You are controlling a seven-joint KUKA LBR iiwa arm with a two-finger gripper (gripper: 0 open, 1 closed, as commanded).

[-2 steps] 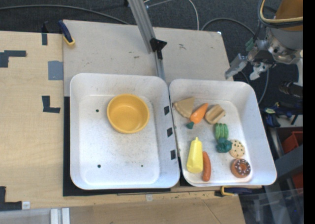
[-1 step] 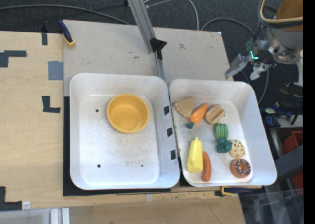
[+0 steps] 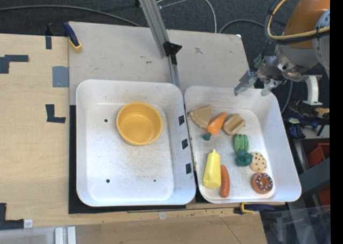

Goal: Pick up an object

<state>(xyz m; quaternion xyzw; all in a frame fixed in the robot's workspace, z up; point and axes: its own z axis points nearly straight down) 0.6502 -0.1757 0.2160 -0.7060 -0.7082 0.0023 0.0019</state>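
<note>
The gripper [image 3: 252, 86] is held spread wide, empty, above the right bin's [image 3: 284, 130] far edge; it should be lowered squarely over the carrot [image 3: 216, 123].

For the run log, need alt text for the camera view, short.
The arm's tool hovers open above the far rim of the right bin, holding nothing. That bin holds toy food: a carrot, a yellow bottle, a sausage, a doughnut and others. The left bin holds a yellow bowl.
</note>
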